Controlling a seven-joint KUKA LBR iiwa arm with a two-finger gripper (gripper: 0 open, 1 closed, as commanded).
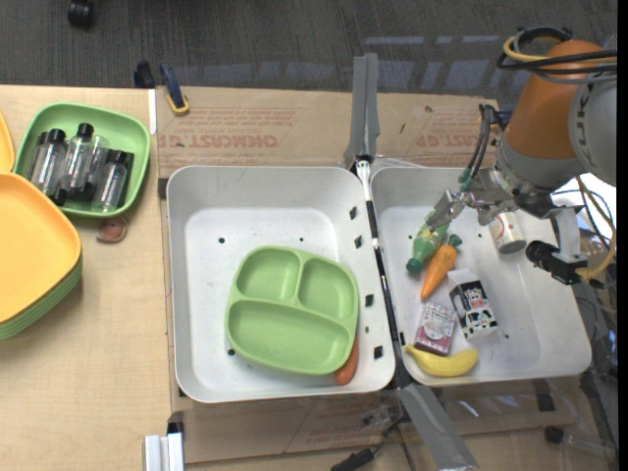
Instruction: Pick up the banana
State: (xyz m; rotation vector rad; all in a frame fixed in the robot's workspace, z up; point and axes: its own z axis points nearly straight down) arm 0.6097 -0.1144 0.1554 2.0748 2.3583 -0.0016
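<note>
The banana point(444, 362) is yellow and lies flat at the near edge of the right bin point(549, 346), just below a pink packet point(435, 327). My gripper point(454, 207) hangs over the far part of that bin, well beyond the banana. It sits right above a green toy vegetable point(426, 245) and close to an orange carrot point(439, 269). Nothing shows between the gripper and the banana but those items.
A black-and-white carton point(473, 309) lies right of the packet, and a small white can point(507, 232) rests by the wrist. The left bin point(196, 263) holds a green divided plate point(292, 309) with a reddish piece point(345, 371) at its near edge. Bottles in a green tray point(83, 160) and yellow plates point(29, 253) sit far left.
</note>
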